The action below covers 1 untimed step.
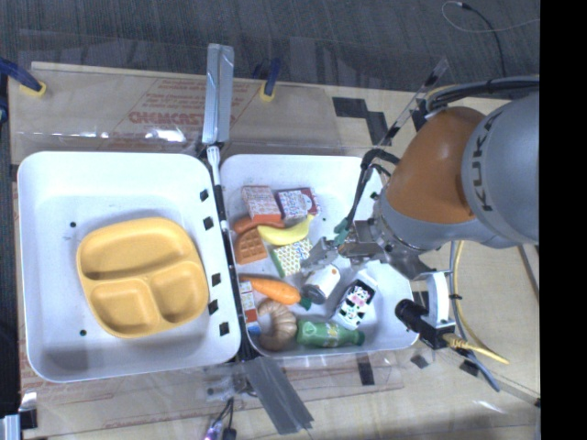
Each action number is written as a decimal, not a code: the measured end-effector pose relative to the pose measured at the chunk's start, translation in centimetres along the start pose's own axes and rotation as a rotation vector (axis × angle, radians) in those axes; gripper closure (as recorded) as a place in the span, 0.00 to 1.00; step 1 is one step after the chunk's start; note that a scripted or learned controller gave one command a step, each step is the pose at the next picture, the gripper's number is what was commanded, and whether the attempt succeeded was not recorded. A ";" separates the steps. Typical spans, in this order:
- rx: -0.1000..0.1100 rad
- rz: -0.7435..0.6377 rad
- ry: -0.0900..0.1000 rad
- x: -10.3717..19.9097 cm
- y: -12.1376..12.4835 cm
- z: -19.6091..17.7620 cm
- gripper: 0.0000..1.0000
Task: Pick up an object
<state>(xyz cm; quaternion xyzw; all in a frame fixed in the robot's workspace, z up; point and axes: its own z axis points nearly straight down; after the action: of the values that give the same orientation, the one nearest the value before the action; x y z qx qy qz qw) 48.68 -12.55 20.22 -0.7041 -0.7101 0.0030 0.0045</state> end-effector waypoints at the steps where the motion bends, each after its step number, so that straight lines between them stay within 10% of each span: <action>1: 0.000 0.000 0.000 0.0 0.0 0.0 0.00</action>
<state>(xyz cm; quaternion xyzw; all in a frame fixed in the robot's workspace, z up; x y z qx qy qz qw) 48.68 -12.55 20.22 -0.7041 -0.7101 0.0030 0.0045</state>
